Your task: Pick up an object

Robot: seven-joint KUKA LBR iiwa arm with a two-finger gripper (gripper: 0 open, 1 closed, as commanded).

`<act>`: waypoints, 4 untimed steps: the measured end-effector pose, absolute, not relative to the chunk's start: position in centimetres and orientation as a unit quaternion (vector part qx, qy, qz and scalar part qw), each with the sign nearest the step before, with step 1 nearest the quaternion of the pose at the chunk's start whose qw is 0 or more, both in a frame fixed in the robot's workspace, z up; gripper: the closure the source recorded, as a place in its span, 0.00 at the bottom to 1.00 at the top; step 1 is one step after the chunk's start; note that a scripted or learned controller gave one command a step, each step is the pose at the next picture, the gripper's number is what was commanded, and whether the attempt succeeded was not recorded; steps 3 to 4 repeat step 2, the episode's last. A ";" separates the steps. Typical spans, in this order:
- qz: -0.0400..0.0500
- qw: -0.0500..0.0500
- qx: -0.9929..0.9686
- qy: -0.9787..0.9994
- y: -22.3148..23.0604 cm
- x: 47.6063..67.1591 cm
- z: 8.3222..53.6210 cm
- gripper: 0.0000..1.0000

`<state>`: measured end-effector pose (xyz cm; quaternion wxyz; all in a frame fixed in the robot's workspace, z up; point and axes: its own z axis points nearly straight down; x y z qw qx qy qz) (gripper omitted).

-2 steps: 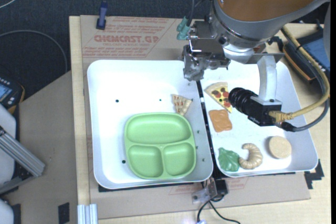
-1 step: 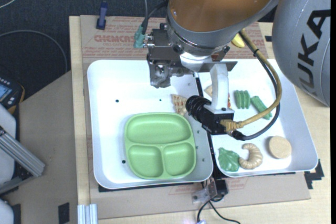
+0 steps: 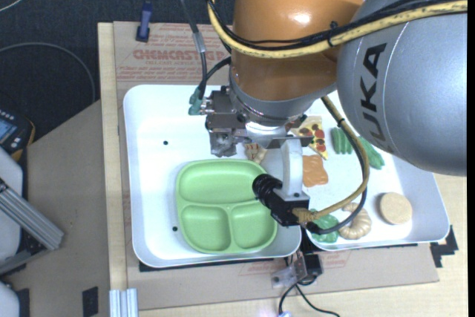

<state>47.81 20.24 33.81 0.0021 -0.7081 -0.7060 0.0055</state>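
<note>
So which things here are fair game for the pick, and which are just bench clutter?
Part of the job:
- gripper, over the seam between the bins
- green divided plate, left bin
- round cracker, right bin
- pizza slice
- green bean pods
- orange slab

Lying about:
- blue clip on the cardboard
- grey extrusion, left edge

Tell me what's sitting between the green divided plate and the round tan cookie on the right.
In the camera view, between the green divided plate and the round cookie lie an orange slab-shaped piece and a tan ring-shaped pastry, with the arm's black fitting and cable crossing over them.
</note>
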 end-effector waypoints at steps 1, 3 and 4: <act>-0.009 -0.006 -0.710 -0.704 11.0 48.0 54.5 1.00; 0.006 0.003 -0.709 -0.706 9.2 47.8 41.7 1.00; 0.006 0.003 -0.709 -0.706 9.2 47.8 41.7 1.00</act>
